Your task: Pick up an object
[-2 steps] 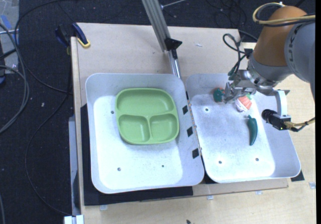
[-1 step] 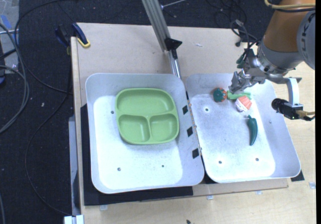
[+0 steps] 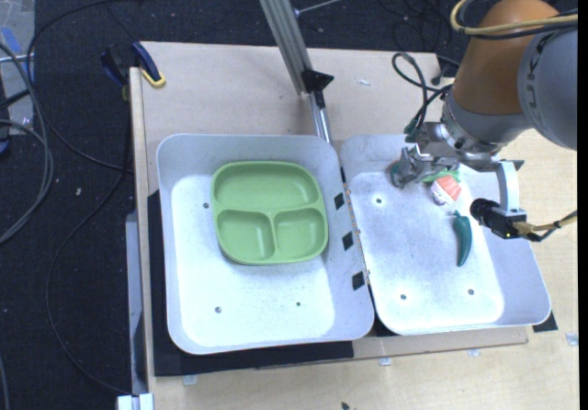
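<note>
My gripper (image 3: 406, 171) is low over the far part of the right bin (image 3: 413, 293), hanging from the orange-banded wrist. A small red and white object (image 3: 447, 187) lies just right of the gripper, close to it or touching it. A dark green, pepper-like object (image 3: 462, 238) lies further toward the front, on the right side of the same bin, apart from the gripper. I see nothing between the gripper's tips from this angle.
The left bin (image 3: 188, 307) holds a green divided plate (image 3: 271, 212). A metal pole (image 3: 285, 22) slants up from between the bins at the back. A black connector with a cable (image 3: 491, 213) hangs off the arm above the bin's right side.
</note>
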Controlling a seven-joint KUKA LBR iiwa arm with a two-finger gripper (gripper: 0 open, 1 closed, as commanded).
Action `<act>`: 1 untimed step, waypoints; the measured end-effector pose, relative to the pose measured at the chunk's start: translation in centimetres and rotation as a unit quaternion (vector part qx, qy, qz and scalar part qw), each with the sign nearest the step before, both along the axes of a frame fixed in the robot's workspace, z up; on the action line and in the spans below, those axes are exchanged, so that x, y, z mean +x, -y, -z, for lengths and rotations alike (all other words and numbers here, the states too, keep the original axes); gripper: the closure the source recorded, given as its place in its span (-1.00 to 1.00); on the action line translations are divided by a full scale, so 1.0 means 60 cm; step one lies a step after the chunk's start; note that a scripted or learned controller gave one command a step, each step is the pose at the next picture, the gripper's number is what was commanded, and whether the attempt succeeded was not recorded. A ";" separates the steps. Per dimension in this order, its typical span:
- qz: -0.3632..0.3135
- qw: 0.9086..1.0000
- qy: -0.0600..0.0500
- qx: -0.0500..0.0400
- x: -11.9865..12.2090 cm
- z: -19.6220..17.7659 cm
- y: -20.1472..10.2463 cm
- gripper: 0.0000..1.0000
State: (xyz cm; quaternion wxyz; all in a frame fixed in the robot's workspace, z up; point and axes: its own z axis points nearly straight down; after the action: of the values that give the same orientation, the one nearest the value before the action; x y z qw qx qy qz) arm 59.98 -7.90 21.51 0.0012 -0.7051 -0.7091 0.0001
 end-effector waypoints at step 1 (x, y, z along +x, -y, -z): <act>-0.001 1.000 -0.001 0.000 -0.032 0.012 -0.088 1.00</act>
State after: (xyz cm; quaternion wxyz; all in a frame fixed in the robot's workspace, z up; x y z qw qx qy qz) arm 58.06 -2.60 20.80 0.0018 -0.7046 -0.7096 0.0003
